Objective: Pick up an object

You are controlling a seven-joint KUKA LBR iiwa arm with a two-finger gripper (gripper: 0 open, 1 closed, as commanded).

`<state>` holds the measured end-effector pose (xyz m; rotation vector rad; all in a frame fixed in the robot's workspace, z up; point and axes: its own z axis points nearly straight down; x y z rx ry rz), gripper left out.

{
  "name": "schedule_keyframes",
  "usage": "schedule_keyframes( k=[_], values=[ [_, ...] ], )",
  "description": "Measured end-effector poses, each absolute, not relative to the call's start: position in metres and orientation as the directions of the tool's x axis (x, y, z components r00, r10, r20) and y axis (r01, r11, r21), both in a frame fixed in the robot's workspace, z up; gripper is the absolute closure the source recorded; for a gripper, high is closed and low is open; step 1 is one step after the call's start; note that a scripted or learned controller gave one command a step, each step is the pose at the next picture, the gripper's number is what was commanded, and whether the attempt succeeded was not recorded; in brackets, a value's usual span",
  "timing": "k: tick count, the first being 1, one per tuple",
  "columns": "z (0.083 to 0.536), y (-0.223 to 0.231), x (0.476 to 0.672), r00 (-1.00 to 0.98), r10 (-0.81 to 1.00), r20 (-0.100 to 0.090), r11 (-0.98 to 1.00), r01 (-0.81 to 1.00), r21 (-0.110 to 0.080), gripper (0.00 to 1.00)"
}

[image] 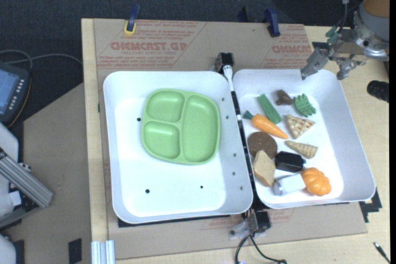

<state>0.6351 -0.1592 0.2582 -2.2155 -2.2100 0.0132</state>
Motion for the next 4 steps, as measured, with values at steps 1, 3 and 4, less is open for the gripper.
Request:
schedule_keyframes(
  k=[1, 3, 4],
  values=[
    [0.267, -0.159, 0.637, 0.0, 1.0, 0.0, 0.0, 1.0, -0.001, 0.0],
    [0.154, -0.153, 0.644, -0.002, 1.0, 0.002, 0.002, 1.0, -0.006, 0.0],
    [0.092, -0.15, 0.647, -0.002, 1.0, 0.002, 0.002, 1.0, -0.006, 0.0]
  ],
)
